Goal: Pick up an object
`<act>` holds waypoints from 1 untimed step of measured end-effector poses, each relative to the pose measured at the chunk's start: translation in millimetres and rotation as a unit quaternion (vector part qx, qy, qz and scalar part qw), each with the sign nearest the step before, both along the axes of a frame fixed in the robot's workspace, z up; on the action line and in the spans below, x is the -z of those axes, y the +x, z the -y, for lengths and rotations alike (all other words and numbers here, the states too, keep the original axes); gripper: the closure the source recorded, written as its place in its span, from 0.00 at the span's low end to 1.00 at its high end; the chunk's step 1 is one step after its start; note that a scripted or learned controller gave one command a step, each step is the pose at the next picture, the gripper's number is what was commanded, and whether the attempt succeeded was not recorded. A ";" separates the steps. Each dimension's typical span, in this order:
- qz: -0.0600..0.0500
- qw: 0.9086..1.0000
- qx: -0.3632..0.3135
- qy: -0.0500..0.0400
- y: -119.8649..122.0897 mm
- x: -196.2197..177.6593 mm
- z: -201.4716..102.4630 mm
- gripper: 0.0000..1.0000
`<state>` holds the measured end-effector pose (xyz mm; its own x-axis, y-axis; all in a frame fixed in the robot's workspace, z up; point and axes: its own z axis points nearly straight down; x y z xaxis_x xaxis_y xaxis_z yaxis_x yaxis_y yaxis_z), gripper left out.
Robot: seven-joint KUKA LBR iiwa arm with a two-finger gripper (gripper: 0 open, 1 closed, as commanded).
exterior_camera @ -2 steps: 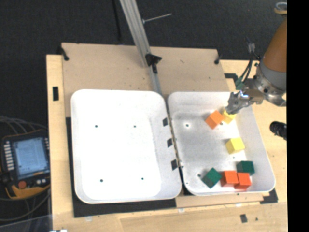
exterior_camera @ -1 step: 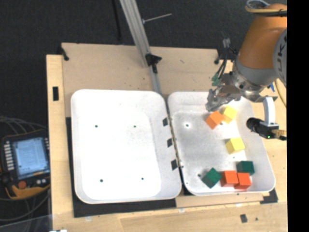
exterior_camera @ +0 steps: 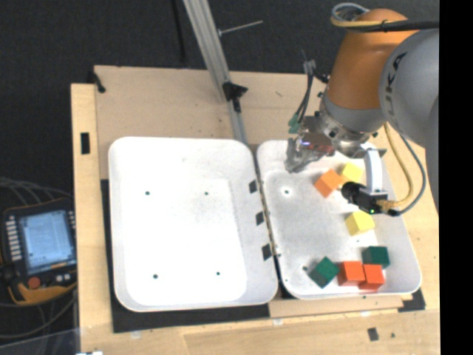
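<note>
End effector (exterior_camera: 299,156) low over right bin (exterior_camera: 295,220), far-left corner; spread or pressed together — cannot tell. Nearest target, orange block (exterior_camera: 328,183), just beside it, untouched. Approach step, by the look. Next: shift over block, descend, close cleanly.

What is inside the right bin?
The right bin holds two yellow blocks, four orange blocks and two green blocks. The arm covers its far corner, so anything there is hidden.
</note>
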<state>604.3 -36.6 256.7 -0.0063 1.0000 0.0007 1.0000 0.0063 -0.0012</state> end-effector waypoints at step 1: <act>0.001 1.000 -0.001 0.000 8.3 -2.1 -59.3 1.00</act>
